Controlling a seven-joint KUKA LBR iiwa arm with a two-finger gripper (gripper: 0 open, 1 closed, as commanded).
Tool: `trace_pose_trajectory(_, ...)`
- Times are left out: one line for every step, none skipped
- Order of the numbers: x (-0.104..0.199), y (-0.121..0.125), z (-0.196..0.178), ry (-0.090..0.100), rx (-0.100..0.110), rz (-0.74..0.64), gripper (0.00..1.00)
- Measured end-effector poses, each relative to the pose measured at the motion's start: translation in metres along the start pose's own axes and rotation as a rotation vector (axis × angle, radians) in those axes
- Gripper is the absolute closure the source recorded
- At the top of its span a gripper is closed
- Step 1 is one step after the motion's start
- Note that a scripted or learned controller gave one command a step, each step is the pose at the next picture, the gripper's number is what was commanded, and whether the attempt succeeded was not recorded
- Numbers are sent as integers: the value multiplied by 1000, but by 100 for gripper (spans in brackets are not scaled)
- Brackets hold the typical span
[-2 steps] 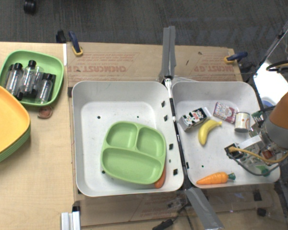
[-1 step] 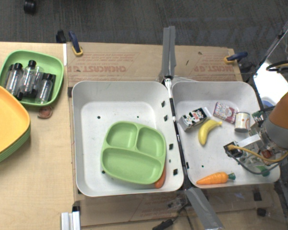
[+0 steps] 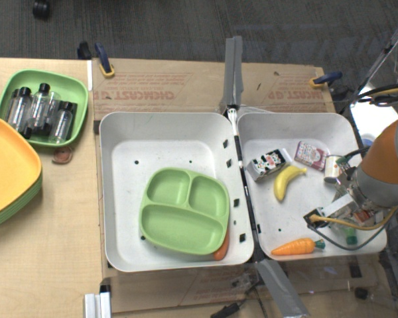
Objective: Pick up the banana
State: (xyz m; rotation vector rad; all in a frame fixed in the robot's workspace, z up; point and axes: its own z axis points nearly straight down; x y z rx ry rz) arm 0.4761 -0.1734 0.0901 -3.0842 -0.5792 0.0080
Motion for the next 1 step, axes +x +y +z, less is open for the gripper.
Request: trace_pose_trajectory(-3, 19, 1, 5, 30, 137, 100)
